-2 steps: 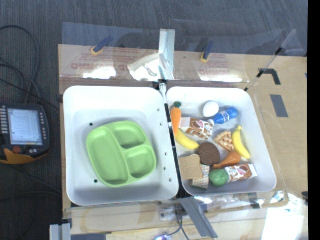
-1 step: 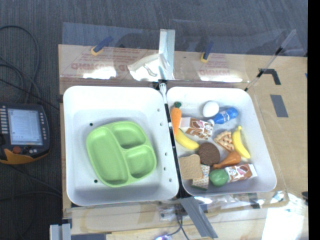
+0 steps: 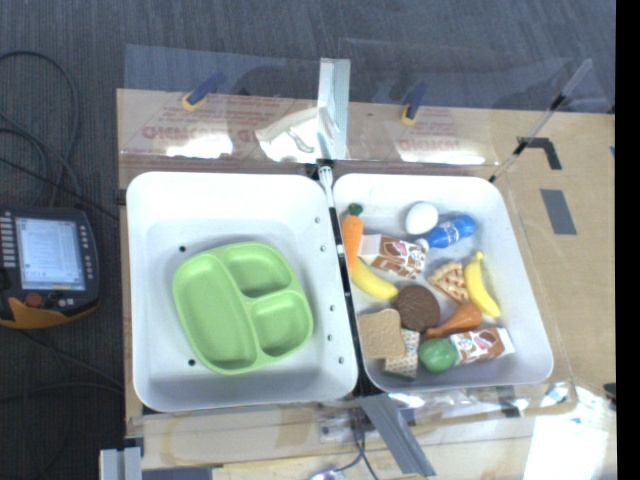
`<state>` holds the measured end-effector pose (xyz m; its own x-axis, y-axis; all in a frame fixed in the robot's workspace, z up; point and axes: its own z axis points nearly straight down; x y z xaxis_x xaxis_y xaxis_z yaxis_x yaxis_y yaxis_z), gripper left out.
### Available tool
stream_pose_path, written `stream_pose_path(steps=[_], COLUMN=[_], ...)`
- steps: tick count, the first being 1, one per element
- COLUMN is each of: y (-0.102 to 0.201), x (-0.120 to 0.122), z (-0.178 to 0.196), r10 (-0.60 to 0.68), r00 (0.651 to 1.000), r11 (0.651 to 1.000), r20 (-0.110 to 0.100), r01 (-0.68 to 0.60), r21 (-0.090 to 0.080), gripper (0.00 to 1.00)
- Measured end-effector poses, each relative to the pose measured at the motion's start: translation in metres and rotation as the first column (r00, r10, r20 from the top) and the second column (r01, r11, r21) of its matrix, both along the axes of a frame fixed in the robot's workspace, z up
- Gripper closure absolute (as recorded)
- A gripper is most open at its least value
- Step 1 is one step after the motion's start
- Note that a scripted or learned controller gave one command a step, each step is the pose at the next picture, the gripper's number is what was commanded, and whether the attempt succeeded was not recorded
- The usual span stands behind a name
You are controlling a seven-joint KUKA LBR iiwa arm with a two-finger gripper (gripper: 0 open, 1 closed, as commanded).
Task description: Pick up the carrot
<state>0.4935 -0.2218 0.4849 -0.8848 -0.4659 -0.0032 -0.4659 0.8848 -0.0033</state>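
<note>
At the far left of the frame a teach pendant (image 3: pixel 45 265) lies on the dark floor, its cables looping above it. Moving right, the left bin (image 3: pixel 150 218) holds a green divided plate (image 3: pixel 243 306) sitting slightly tilted near its centre, with nothing else beside it. Past the middle divider, the right bin (image 3: pixel 520 268) is crowded with toy food. The carrot (image 3: pixel 352 236) lies at that bin's upper left, just beside the divider wall, its green top pointing toward the top of the frame and its orange body running down toward a yellow banana (image 3: pixel 372 282) that it seems to touch or nearly touch at its lower end. To its right sit a small printed carton (image 3: pixel 399 257), a white egg (image 3: pixel 422 217) and a blue-and-white bottle (image 3: pixel 452 232); lower down are a brown cookie (image 3: pixel 419 307), a second banana (image 3: pixel 483 287) and another orange wedge-shaped piece (image 3: pixel 458 319) that could be mistaken for the target. I cannot tell how the gripper stands, spread or pressed together, so the task looks to be at its very start, with the carrot untouched. The next move, as I judge it, calls for a descent over the carrot's mid-body with the jaws set across its narrow width, keeping clear of the divider wall on one side and the carton on the other.
</note>
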Motion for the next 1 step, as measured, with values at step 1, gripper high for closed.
stream_pose_path(steps=[1], y=[0.0002], x=[0.0076], z=[0.0001], r10=[0.111], r00=[0.994], r11=[0.994], r20=[0.001], r01=[-0.111], r21=[-0.001], gripper=[1.0])
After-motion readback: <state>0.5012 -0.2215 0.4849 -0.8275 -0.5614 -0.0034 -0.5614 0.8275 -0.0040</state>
